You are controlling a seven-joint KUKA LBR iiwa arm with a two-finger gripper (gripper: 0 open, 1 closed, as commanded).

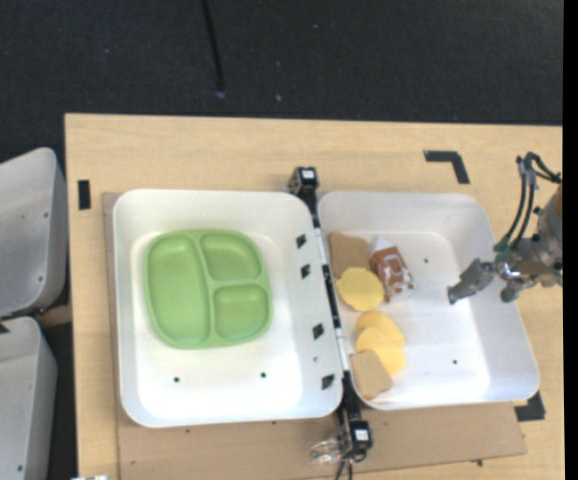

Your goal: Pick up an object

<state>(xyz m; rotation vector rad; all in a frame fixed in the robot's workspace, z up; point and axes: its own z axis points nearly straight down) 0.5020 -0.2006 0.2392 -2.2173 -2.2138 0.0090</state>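
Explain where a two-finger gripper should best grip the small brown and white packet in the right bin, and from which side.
Probably across the narrow middle of the packet, coming straight down. It lies flat and slanted, with bare bin floor to its right, while a yellow disc crowds its lower left.

Two bins side by side on the bench (pixel 89 158). Left bin (pixel 129 388) holds a divided plate (pixel 209 288), set toward its left half. Right bin (pixel 499 368) has items clustered along its left wall: flat card piece (pixel 345 251) at back, small packet (pixel 391 271) just right of it, round disc (pixel 360 290) in front, two more discs (pixel 381 340) nearer, block (pixel 370 374) at front. Gripper (pixel 489 283) over the right bin's right side, apart from the cluster.
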